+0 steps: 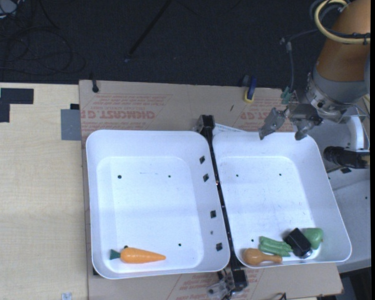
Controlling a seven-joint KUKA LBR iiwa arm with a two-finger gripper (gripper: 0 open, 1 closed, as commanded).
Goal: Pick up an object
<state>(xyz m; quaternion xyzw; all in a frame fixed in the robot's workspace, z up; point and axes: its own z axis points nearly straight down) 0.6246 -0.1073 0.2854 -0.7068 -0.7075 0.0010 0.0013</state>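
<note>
Camera view: the claw (286,125) is seen at about two o'clock in the frame, hanging over the far rim of the right bin (330,186). Its two fingers are spread wide apart, and nothing is held between them.

Below the claw, the far part of the right bin is bare. The nearest candidates are gathered at the bin's near edge, at about five o'clock from the claw and well apart from it: a black block (298,242) lies against a green pepper-like piece (314,235), a green bean pod (275,246) lies just beside them, and a tan gourd-shaped piece (260,257) touches the pod. Farther out, an orange carrot (141,255) lies alone at seven o'clock in the left bin (95,167), both bins being carried on the worktop (31,192).

The step in hand is judged to be the approach, with no grasp yet made. For the next move, the claw would have to be carried toward the near edge and lowered over one piece. The crowding of that cluster is judged a risk; the lone carrot offers more room.
</note>
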